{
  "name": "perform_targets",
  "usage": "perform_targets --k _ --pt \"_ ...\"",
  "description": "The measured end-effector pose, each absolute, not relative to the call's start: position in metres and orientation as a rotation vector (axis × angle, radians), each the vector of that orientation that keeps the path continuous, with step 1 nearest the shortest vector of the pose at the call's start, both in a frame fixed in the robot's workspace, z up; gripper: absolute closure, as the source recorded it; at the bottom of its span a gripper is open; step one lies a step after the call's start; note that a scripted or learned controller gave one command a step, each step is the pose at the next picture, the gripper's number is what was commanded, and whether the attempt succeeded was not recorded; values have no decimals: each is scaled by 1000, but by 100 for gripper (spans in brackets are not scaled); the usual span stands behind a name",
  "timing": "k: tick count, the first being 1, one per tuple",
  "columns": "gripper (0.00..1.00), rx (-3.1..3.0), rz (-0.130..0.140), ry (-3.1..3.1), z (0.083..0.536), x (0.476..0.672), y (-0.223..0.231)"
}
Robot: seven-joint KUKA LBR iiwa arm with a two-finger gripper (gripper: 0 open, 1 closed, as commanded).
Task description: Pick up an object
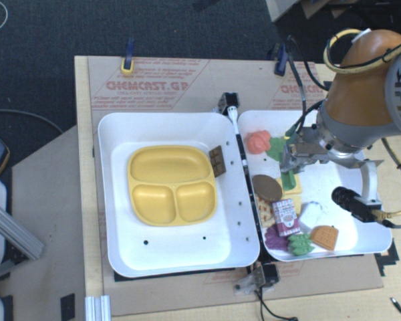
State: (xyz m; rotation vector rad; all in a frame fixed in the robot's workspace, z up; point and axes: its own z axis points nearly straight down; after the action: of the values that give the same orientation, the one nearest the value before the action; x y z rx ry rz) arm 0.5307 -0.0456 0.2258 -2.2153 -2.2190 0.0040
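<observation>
Camera view looks down at a slant on the bench, and reading from left to right it begins with the left bin [113, 199], well away from the gripper [289, 160] on its far side. That bin bears a yellow divided plate [172, 182], lying flat with its three wells up, and a small brown chocolate-bar toy [217, 160] propped against the plate's edge nearest the tool. Past the black clips where the two bins meet comes the right bin [361, 243], where the pickable things are crowded into the half nearest the divider, probably because the arm reaches in from the other side and has open floor there. A pink lump [257, 142] sits just beside the gripper, up and to its left; a green piece [289, 179] lies directly beneath the tool, apparently touching it. A brown oval [267, 187] lies just below and left of the tool, and further below are a purple carton [286, 218], a green broccoli toy [300, 245] and an orange waffle toy [325, 237]. The wrist hides the tip, so how the tool stands cannot be told, nor whether anything is caught. Judging by its low pose over the clutter, the green piece is the likely target.
</observation>
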Motion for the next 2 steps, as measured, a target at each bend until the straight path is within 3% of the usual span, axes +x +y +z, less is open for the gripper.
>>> perform_targets --k 1,2 --pt "100 -2220 3 -2217 227 512 -47" --pt "100 -2220 3 -2218 222 508 -51"
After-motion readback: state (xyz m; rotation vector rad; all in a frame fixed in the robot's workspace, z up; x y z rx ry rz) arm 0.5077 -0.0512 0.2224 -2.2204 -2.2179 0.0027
